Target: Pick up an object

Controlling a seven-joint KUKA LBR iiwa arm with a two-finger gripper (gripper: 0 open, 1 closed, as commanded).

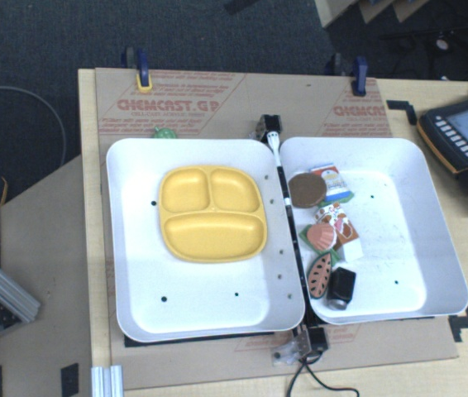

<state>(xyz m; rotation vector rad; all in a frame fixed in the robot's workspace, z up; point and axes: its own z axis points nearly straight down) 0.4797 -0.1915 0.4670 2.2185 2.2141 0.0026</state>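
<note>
The likeliest thing to lift is the small black block (pixel 341 286), lying at the near-left corner of the right bin (pixel 399 222), just beside a watermelon-slice toy (pixel 320 273). It looks rigid, light and boxy, so a pinch across its 2 short sides should hold, though its glossy skin may slip. The bin wall close by leaves little room on that side.

Up the same left edge runs a huddle of other small things: a pink and brown toy piece (pixel 327 233), a brown round disc (pixel 307 189) and a small colourful packet (pixel 331 180). The disc lies flat and would be awkward to pinch; the packet looks thin and soft.

In the left bin (pixel 135 222) sits a yellow divided tray (pixel 212 213) with 3 compartments.

Both bins rest on the board-covered surface (pixel 217 98). The arm's hand isn't anywhere I can see, so I cannot tell how it stands.
</note>
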